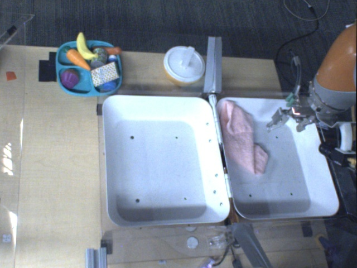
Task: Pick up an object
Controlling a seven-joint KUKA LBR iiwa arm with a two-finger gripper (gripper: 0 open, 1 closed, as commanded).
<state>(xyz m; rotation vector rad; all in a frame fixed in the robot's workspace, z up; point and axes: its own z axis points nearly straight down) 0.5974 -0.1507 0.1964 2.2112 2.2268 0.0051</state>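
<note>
Item: cloth (241, 138), lying in right bin (312, 205). Gripper (285, 118) hovering nearby, fingers spread wide, holding nothing. Step: approaching. Next: moving over cloth, descending, closing.

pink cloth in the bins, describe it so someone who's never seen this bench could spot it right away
Two shallow white bins sit side by side on the bench; look in the right bin, the one nearer the arm. The pink cloth lies crumpled along that bin's left wall, by the divider between the bins. It is the one soft, pink thing there, while the colourful toys sit far off in a blue tray behind the left bin.
</note>
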